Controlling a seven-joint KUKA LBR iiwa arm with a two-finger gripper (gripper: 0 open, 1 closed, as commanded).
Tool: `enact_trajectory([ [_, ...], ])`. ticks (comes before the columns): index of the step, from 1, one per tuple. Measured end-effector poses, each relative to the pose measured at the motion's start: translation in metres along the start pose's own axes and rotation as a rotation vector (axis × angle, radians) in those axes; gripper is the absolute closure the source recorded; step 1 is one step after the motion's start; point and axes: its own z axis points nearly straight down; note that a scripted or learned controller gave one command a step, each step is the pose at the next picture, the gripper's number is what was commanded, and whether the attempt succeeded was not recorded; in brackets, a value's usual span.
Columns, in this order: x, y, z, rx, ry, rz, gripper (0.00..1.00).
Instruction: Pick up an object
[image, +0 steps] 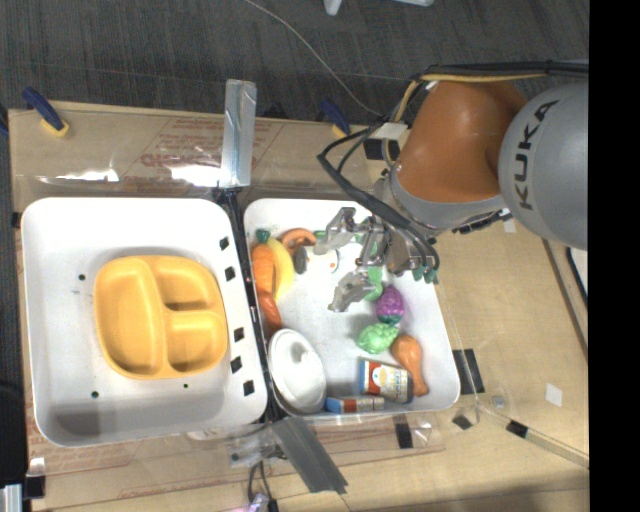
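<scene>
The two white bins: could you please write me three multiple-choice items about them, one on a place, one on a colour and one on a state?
1. Where does the divided tray lie?
A. in the left bin
B. in the right bin
C. on the bench outside the bins

2. What colour is that tray?
A. blue
B. yellow
C. black

3. Where is the pincer now?
A. over the left bin
B. over the bench outside both bins
C. over the right bin, above the toys

Answers:
1. A, since the tray sits inside the left bin.
2. B, since its whole surface shows yellow.
3. C, since the pincer hangs inside the outline of the right bin, beside the purple grapes.
</scene>
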Motion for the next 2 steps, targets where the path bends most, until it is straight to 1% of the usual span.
enact_trajectory([
  [1,-0.058,-0.051,0.129,-0.001,-0.004,0.123,0.00],
  [2,-0.056,-0.050,0.150,-0.001,0.004,0.471,0.00],
])
